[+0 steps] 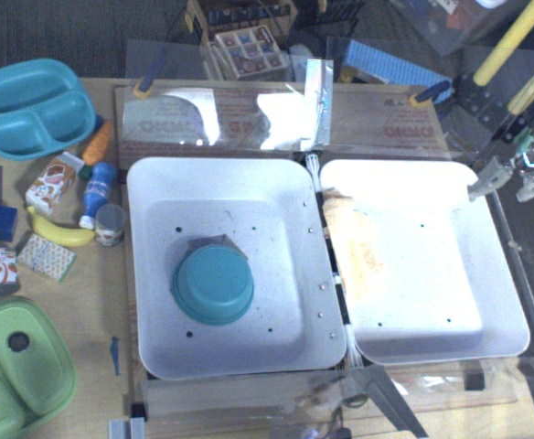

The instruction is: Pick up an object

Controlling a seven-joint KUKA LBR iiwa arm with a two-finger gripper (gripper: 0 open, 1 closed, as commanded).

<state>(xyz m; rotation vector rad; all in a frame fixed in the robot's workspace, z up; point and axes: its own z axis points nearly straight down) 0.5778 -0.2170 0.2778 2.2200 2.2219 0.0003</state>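
A teal bowl (214, 283) lies upside down in the left white bin (157, 190), a little left of its middle, with a grey patch just behind it. My gripper (507, 185) hangs at the far right, over the back right corner of the right white bin (413, 337). It is open, with one finger (485, 179) over the bin's rim and nothing between the two. The bowl is far to its left, across the divide between the bins.
The right bin's floor has a brownish smear (358, 250) near its left wall. Left of the bins lie a banana (58, 230), a small carton (51, 183), a blue bottle (96, 193), a teal tray (34, 106) and a green tray (16, 364). Boxes and clutter stand behind.
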